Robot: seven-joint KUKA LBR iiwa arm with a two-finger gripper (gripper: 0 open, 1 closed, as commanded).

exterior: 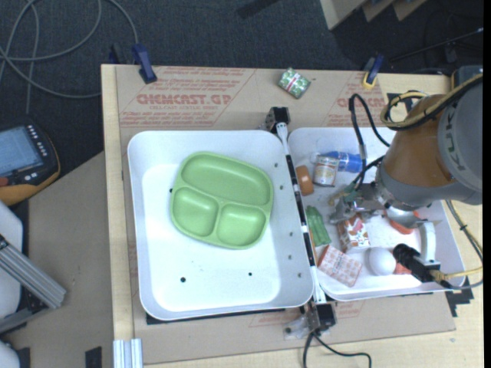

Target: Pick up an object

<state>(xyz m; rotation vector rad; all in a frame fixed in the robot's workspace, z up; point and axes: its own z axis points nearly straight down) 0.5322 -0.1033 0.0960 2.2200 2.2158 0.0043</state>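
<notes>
Over the right bin (453,240), hand (354,204) sits low among clutter; finger state cannot be told. Nothing visibly lifted; pick outstanding.

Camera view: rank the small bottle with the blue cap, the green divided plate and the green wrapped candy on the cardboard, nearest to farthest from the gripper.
From the gripper, low in the right bin:
1. Small bottle, just beyond it in the same bin.
2. Green divided plate, in the left bin.
3. Green wrapped candy, on the cardboard beyond both bins.
</notes>
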